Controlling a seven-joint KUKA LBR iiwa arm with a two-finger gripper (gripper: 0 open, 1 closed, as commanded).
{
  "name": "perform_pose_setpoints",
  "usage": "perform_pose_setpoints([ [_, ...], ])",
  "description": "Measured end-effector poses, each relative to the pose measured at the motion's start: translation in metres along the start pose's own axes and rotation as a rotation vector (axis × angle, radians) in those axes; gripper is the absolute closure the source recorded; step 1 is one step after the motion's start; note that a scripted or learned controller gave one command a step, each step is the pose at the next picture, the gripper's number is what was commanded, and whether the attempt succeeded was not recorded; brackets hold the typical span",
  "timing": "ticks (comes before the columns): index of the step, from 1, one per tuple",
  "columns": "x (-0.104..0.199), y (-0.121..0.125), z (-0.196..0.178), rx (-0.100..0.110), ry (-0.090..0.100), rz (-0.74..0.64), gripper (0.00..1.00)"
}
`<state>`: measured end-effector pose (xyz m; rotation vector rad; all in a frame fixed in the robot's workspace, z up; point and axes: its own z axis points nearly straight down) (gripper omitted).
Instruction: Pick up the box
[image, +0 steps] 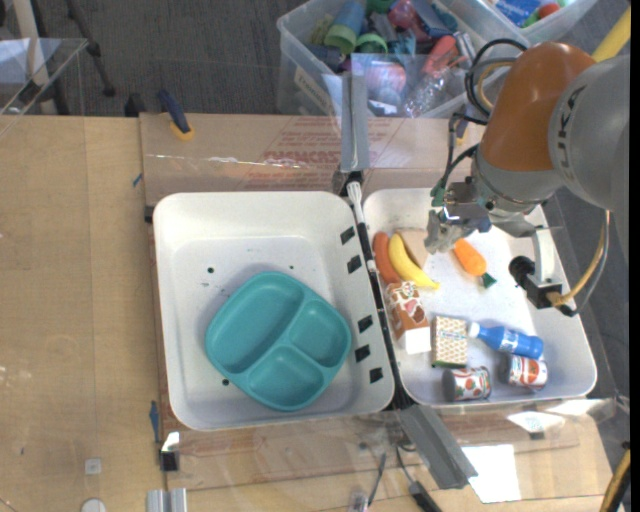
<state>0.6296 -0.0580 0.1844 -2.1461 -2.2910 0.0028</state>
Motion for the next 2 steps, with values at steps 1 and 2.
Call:
perform_pose_setpoints([
  [1, 0.008, -0.011, 0.0, -0.001, 0.0, -0.21, 0.0],
  [2, 0.014, -0.083, 0.0, -0.001, 0.001, -0.419, 0.0],
])
